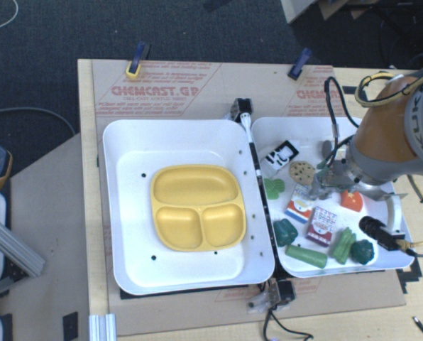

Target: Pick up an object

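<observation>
Counted: two white bins, left bin (pixel 126 219) and right bin (pixel 268 130). At near rim of right bin, one green cylinder (pixel 305 256), lying flat, long axis roughly left–right. Just behind it, three more green pieces: one dark green lump (pixel 284 231) at left, one mid-green piece (pixel 343 245) tilted near–far, one teal lump (pixel 363 250) at right, touching the mid-green piece. Between the lumps, one red-and-white box (pixel 321 225), long axis near–far, leaning slightly. Just left of and behind it, one small packet (pixel 299 209), blue, red and white, lying flat, long axis hard to tell, seemingly tilted like the box. Directly behind the packet and slightly to its right, gripper (pixel 316 183), low over the bin and very close to the packet; contact not resolved. Open or closed: cannot tell. Right of gripper, one orange piece (pixel 351 200). Left, by the dividing wall, one light green piece (pixel 273 187). Further back, one round brown cookie (pixel 301 170), then one black-and-white card (pixel 281 153). In left bin, one yellow plate (pixel 197 206), three compartments. On far edge of the board, two clamps (pixel 135 61).
</observation>
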Controlling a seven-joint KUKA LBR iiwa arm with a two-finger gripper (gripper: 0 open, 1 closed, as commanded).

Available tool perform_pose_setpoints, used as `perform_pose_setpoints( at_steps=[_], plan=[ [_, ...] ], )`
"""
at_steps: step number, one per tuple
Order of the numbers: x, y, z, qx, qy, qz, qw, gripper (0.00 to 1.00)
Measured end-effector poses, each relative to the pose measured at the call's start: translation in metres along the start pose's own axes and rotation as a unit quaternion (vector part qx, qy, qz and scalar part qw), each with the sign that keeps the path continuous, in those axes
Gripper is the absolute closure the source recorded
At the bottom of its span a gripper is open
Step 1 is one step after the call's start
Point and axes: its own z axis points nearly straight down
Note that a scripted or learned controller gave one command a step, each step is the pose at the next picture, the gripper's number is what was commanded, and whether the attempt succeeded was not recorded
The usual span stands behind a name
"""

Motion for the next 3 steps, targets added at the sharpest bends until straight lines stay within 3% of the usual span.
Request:
perform_pose_setpoints(
  at_steps=[3],
  plan=[
    [-0.009, -0.001, -0.121, 0.001, -0.002, -0.001, 1.0, 1.0]
  ],
)
